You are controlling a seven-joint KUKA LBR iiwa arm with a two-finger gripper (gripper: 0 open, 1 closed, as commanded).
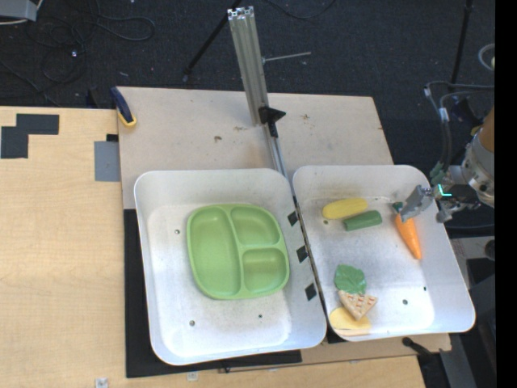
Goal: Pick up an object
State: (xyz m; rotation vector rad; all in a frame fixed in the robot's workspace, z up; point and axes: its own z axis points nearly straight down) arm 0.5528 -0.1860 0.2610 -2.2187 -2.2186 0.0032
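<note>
My gripper (414, 201) reaches in from the right over the right bin's (452, 297) upper right part. Its tip sits just above the thick end of an orange carrot (410, 238), which lies on the bin floor pointing toward the front. Whether the tip touches the carrot I cannot tell. To the left in the same bin lie a yellow oblong piece (344, 208) and a dark green block (362, 221). Nearer the front are a green leafy piece (350, 278), a tan wedge (358, 304) and a pale yellow piece (347, 322).
The left bin (153, 217) holds a light green divided plate (238, 250). An aluminium post (250, 63) stands behind the bins, above the gap between them. Black clips (300, 253) join the two bins along their shared edge. Cables hang by the arm at the right.
</note>
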